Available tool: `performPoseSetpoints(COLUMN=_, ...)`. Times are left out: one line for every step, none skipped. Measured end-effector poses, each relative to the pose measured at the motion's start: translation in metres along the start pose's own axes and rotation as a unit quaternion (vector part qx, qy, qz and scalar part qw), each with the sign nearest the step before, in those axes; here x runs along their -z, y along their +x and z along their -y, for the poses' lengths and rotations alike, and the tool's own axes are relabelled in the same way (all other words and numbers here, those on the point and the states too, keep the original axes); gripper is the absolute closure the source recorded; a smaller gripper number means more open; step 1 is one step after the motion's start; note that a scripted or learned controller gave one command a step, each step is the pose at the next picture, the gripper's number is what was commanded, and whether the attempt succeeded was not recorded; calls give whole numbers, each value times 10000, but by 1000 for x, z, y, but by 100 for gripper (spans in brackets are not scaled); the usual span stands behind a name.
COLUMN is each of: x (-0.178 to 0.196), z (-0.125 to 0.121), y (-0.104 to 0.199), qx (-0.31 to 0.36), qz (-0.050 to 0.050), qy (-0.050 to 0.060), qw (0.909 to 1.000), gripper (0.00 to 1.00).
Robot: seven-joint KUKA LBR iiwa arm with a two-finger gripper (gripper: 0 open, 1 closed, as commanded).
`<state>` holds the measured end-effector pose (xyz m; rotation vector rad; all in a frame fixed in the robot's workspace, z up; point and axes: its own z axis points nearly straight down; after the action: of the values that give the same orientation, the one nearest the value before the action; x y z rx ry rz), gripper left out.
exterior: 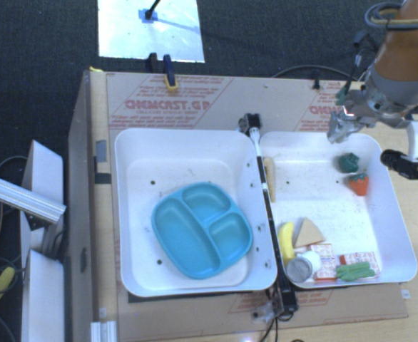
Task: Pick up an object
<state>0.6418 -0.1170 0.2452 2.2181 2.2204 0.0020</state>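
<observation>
My gripper hangs over the far edge of the right bin, a little up and left of a dark green toy. Nothing shows between its fingers. An orange-red carrot-like toy lies just below the green one. Near the bin's front sit a yellow banana, a tan cheese wedge, a silver can, a red-and-white packet and a green pea pod. A pale stick rests along the bin's left wall.
The left bin holds a blue divided plate. A black rod with a clamp runs along the divider between the bins. The cardboard-covered bench surrounds both bins.
</observation>
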Motion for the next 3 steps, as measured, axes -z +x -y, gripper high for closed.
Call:
performPoseSetpoints(x=-12, z=4, y=1, qx=1, qz=1, qy=5, qw=10000, gripper=100)
performPoseSetpoints(x=15, z=45, y=6, qx=1, qz=-3, qy=1, qw=10000, gripper=100)
performPoseSetpoints(x=7, z=0, y=24, qx=17, qz=-7, qy=1, qw=10000, gripper=100)
